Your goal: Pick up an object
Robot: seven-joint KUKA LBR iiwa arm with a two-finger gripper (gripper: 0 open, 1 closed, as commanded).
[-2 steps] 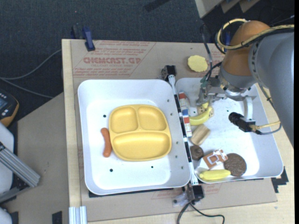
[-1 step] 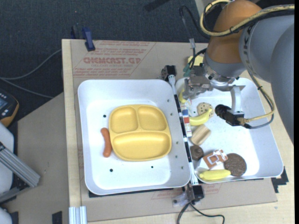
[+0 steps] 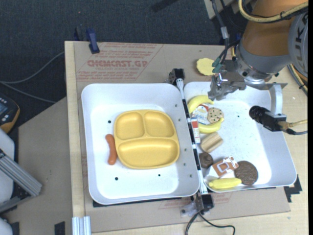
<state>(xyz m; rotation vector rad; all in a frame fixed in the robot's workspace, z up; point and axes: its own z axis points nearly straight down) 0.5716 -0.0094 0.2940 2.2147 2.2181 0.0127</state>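
Observation:
My gripper (image 3: 218,90) hangs over the back left corner of the right bin (image 3: 274,151), just above and to the right of a yellow banana (image 3: 197,102). Close below it lie a chocolate-chip cookie (image 3: 214,114), a small printed packet (image 3: 200,115) and a second banana piece (image 3: 211,127). Nothing shows between the jaws. Further forward sit a tan block (image 3: 211,142), a brown cookie (image 3: 206,159), a fries carton (image 3: 224,166), a dark round biscuit (image 3: 246,173) and a yellow banana (image 3: 225,183).
The left bin (image 3: 95,106) holds a yellow divided plate (image 3: 145,138) with an orange sausage (image 3: 111,149) beside it. A yellow piece (image 3: 205,66) lies on the bench behind the right bin. A black fitting (image 3: 266,117) on the arm overhangs the right bin.

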